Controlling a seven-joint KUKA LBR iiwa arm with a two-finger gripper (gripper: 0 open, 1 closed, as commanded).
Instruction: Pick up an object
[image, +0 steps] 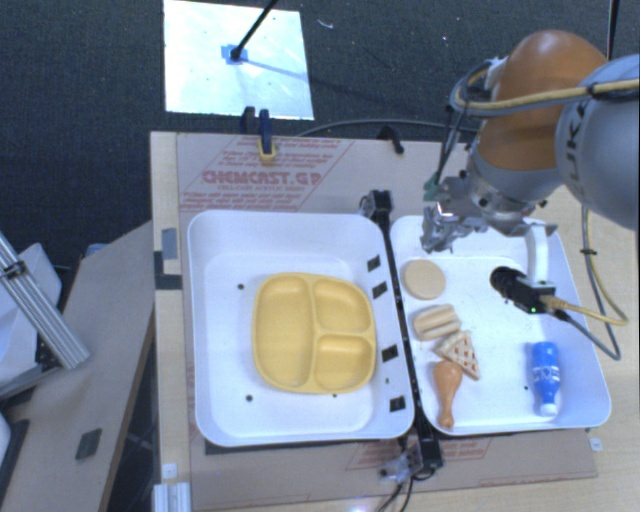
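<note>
On the bench, two shallow white bins sit side by side, the left bin (225, 300) and the right bin (580, 400) meeting along a dark hinged strip down the middle. Inside the left bin lies a yellow divided plate (313, 332), with three compartments, placed a little toward that bin's right wall and apart from every edge. Near the right bin's left wall, a column of toy foods runs from far to near: a round tan cookie (424, 279) closest to the far edge, then a bread roll (436, 321) just beside it, a waffle-patterned wedge (460, 353) touching or nearly touching the roll, and a drumstick (447, 390) reaching toward the near edge. By the right bin's near right corner a small blue bottle (544, 375) with a white cap lies on its side, well apart from the foods. A black cylindrical part (518, 288) on a white bracket hangs over the bin's middle. Over the far left corner of the right bin, the gripper (437, 236) hangs from the grey arm and its orange band (530, 85), pointing down just beyond the cookie; how far it stands open cannot be told from this slant, and nothing is seen caught in it. Beyond the bins a printed cardboard sheet (262, 168) covers the bench.
</note>
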